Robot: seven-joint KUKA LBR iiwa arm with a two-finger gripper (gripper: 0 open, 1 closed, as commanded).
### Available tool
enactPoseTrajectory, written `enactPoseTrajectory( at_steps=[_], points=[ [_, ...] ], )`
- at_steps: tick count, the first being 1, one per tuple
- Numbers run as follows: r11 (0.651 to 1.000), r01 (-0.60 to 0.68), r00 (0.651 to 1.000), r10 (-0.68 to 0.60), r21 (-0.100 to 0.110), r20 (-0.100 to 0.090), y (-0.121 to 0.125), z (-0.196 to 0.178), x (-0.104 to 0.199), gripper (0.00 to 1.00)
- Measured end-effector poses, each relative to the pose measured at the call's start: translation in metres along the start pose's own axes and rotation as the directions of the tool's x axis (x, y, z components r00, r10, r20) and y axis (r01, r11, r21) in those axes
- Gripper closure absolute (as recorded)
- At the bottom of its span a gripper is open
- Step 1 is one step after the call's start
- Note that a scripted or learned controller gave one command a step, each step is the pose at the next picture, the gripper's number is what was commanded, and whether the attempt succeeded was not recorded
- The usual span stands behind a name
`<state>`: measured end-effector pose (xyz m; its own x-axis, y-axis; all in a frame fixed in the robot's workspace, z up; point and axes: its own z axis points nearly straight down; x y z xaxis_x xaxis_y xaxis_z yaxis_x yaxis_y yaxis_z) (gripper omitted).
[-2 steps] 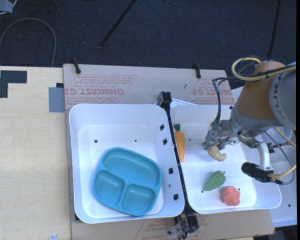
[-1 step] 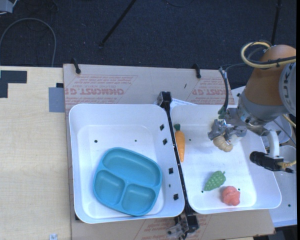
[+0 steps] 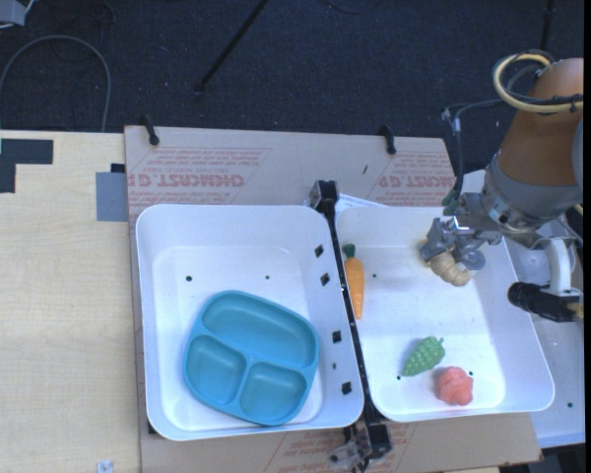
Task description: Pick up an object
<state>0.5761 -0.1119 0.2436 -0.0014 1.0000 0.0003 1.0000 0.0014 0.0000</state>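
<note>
The right bin (image 3: 517,363) holds several small things. An orange carrot (image 3: 354,286) lies along its left wall. A bumpy green piece (image 3: 425,355) and a pink-red lump (image 3: 455,385) lie near its front. A pale tan lump (image 3: 454,271) rests by the back right part of the bin. My gripper (image 3: 454,248) is directly over the tan lump and touches or nearly touches its top. The wrist covers the lump's upper part.
The left bin (image 3: 163,235) holds a blue divided plate (image 3: 251,356) at its front middle. A black divider (image 3: 337,284) runs between the two bins. The arm comes in over the right bin's far right corner.
</note>
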Motion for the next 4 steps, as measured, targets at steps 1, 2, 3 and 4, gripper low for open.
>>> enactPoseTrajectory(
  at_steps=[1,2,3,4],
  points=[
    [1.0,0.001,1.0,-0.001,0.002,-0.001,0.012,-0.005,0.049,1.0],
    [1.0,0.0,1.0,0.0,0.004,0.0,0.012,0.006,0.094,1.0],
    [1.0,-0.001,1.0,0.001,0.005,0.001,0.017,0.018,0.147,1.0],
    [1.0,-0.001,1.0,0.001,0.003,0.0,0.031,0.025,0.199,1.0]
  ],
)
